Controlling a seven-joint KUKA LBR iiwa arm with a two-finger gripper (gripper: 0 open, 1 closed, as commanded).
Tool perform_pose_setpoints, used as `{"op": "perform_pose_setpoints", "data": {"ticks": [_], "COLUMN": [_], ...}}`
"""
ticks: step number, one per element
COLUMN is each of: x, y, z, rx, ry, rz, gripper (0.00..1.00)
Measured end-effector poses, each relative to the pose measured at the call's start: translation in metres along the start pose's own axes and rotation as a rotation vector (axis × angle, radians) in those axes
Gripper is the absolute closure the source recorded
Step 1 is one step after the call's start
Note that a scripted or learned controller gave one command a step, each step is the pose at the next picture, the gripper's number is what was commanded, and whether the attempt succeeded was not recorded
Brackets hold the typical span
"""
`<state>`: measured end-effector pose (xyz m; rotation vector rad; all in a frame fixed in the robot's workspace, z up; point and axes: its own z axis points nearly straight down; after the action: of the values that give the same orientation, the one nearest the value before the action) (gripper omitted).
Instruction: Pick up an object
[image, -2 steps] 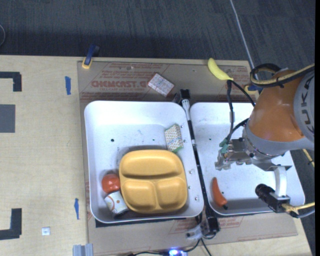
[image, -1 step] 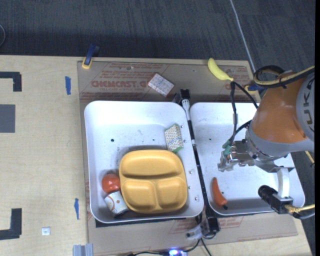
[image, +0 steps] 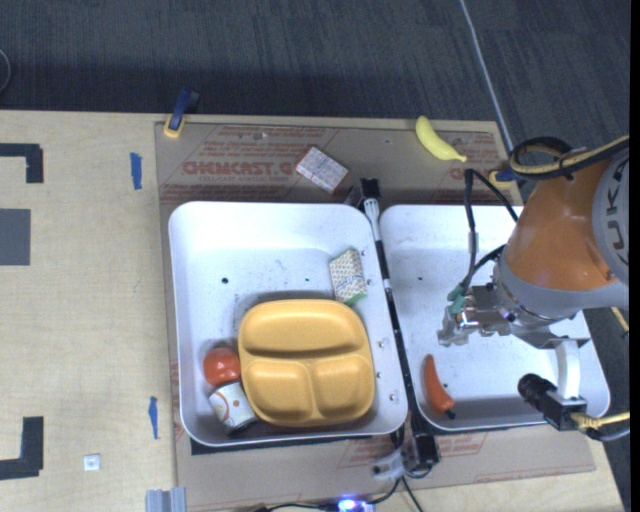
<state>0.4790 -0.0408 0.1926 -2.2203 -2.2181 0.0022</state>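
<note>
**benchwatcher:** Camera view atm: arm's in from the right w/ the gripper hanging over the right bin, about mid-bin. Fingers point down-left, but I can't tell if they're apart or together, too small and cluttered. Nothing visibly between them tho.

**kb_lurker:** so where's the stuff to grab?

**benchwatcher:** Right bin has an orange carrot-looking piece lying near the front-left corner, below the gripper and apart from it. Left bin has a big yellow divided plate, a red-orange ball touching its left edge, a small white-and-orange cup thing just in front of the ball, and a patterned pale block near the right wall. Also a yellow banana and a small patterned packet on the board behind the bins.
</note>
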Motion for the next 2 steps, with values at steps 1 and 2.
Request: {"op": "perform_pose_setpoints", "data": {"ticks": [1, 2], "x": [-0.004, -0.055], "y": [0.006, 0.002], "z": [0.008, 0.015], "rx": [0.0, -0.001], "ry": [0.0, 0.0], "rz": [0.0, 0.0], "gripper": [1.0, 1.0]}}
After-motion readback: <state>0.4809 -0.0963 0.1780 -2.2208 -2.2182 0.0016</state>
